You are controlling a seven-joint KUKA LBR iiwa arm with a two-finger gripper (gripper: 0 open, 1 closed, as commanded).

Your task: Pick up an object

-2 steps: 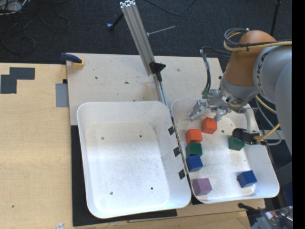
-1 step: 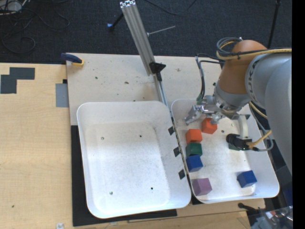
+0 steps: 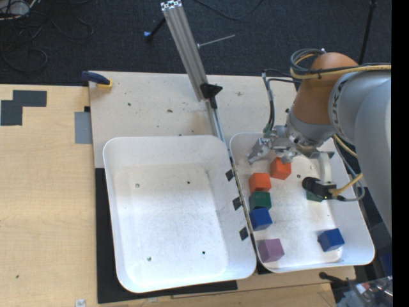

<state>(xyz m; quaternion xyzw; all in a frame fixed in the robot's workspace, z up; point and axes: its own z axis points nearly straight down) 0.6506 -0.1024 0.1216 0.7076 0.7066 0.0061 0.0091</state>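
Observation:
My gripper (image 3: pixel 273 149) hangs over the far part of the right bin (image 3: pixel 358 251), below the grey arm and its orange band. A red-orange block (image 3: pixel 280 169) lies right under it, touching or nearly touching it; I cannot tell whether it is gripped. Along the bin's left wall runs a row of an orange block (image 3: pixel 259 182), a green block (image 3: pixel 260 201) and a blue block (image 3: pixel 260 219). A purple block (image 3: pixel 270 249) sits at the near left. A second blue block (image 3: pixel 331 239) lies at the near right.
The left bin (image 3: pixel 128 171) stands beside the right one, their walls meeting along the middle. A slanted aluminium bar (image 3: pixel 188 50) rises behind the bins. A small blue-and-yellow item (image 3: pixel 97 78) lies at the bench's far left corner.

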